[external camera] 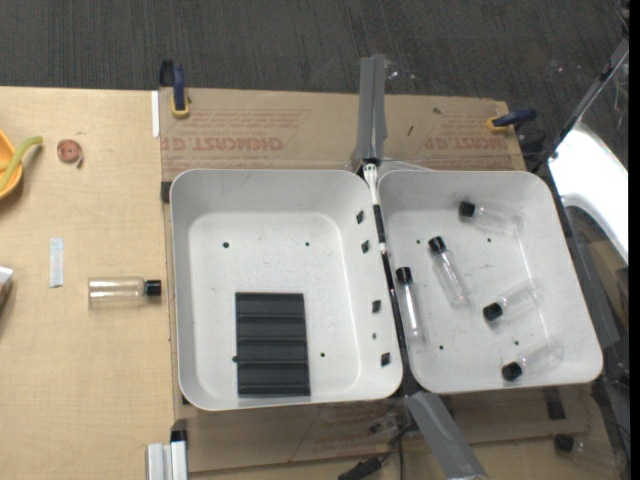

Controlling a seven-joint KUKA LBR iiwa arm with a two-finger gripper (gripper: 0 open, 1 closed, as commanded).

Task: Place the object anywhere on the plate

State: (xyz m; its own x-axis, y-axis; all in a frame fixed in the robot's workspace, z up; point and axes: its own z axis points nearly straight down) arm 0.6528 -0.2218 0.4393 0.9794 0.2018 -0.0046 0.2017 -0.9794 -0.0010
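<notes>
A dark ribbed rectangular plate (271, 344) lies flat in the left bin (200, 268), near its front edge. In the right bin (560, 268) lie several clear plastic vials with black caps: one at the back (485, 215), one slanted near the middle (447, 266), one along the left wall (408, 302), one at the right (512, 303) and one at the front right (528, 359). None of them touches the plate.
Outside the bins, another clear vial (122, 289) lies on the wooden bench to the left. Beside it are a small white strip (56, 262), a small brown disc (68, 150) and a yellow object (12, 163) at the left edge. Clamps (175, 88) hold the cardboard behind the bins.
</notes>
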